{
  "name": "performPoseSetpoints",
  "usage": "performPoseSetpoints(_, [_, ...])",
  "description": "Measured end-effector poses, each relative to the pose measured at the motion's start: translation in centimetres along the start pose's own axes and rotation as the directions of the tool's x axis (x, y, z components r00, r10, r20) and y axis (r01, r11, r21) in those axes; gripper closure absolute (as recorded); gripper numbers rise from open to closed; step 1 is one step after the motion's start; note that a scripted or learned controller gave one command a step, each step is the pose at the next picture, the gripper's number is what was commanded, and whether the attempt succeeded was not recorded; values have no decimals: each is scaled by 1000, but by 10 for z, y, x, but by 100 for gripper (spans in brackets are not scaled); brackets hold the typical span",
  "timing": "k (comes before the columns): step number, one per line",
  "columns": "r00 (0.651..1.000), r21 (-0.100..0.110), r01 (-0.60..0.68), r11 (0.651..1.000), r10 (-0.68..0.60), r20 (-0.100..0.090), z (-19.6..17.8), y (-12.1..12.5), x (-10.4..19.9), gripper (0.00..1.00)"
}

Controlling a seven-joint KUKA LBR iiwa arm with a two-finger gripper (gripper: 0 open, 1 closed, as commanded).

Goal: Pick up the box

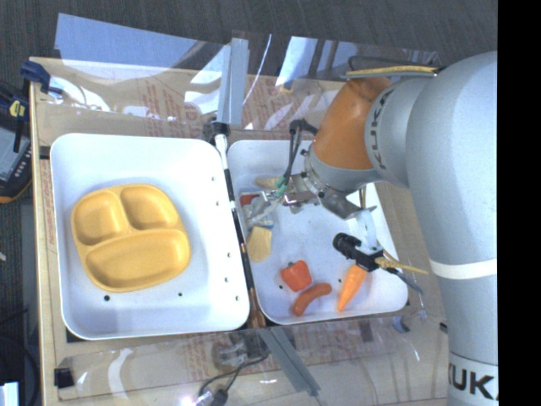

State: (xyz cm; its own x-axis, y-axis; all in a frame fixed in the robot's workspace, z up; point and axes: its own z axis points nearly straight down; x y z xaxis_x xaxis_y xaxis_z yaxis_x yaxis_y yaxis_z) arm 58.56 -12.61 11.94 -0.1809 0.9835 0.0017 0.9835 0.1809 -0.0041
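A pale yellow box (259, 244) lies in the right bin (385, 303) near its left wall. My gripper (265, 209) hangs low over that bin's left side, just above the box and apart from it. A small red thing (247, 200) sits right beside the gripper against the bin wall. The grey arm with its orange band (347, 138) reaches in from the right and hides the bin's upper right part.
An orange-red pepper (296, 275), a sausage (311, 298) and a carrot (351, 287) lie along the right bin's front. The left bin (68, 311) holds a yellow divided plate (128, 235). The ridge between the bins runs close to the box.
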Motion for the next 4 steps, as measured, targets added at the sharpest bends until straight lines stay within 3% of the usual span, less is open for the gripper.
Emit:
performPoseSetpoints(1, [998, -6, 68, 998, -68, 14, 25, 42, 9, 0])
performPoseSetpoints(2, [997, -7, 76, 997, -76, 9, 15, 43, 13, 100])
performPoseSetpoints(3, [996, -3, 91, 996, -91, 1, -74, 39, 35, 100])
performPoseSetpoints(4, [990, -1, 139, 990, -139, 1, -91, 19, 104, 100])
